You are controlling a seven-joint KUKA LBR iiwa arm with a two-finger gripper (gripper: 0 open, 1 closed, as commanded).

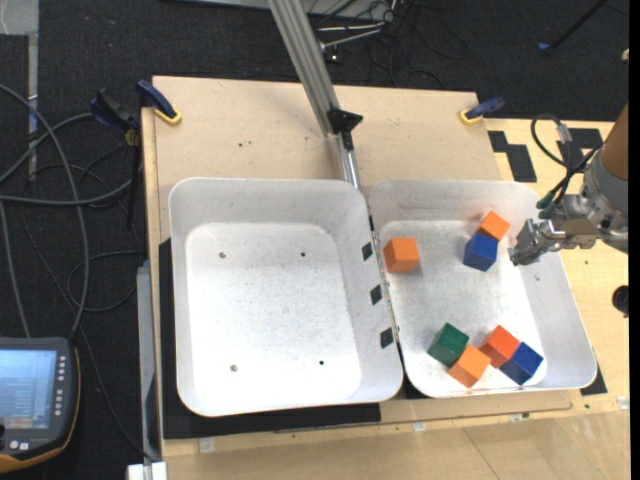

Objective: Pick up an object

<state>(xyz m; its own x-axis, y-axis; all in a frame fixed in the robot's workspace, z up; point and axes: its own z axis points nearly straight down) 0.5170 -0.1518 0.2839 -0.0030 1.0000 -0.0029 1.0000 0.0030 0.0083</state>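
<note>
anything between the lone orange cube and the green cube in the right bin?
Nothing. In the camera view, only bare white bin floor lies between the lone orange cube and the green cube.

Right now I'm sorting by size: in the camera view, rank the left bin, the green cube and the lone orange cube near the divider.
1. left bin
2. green cube and lone orange cube: they look alike, so no ranking.

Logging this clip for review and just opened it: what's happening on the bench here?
A grey arm reaches in from the right, its pincer low over the right bin's right side, beside a blue cube with an orange cube against it. Nothing shows between its fingers. A lone orange cube sits near the divider, and four cubes cluster at the front.
</note>
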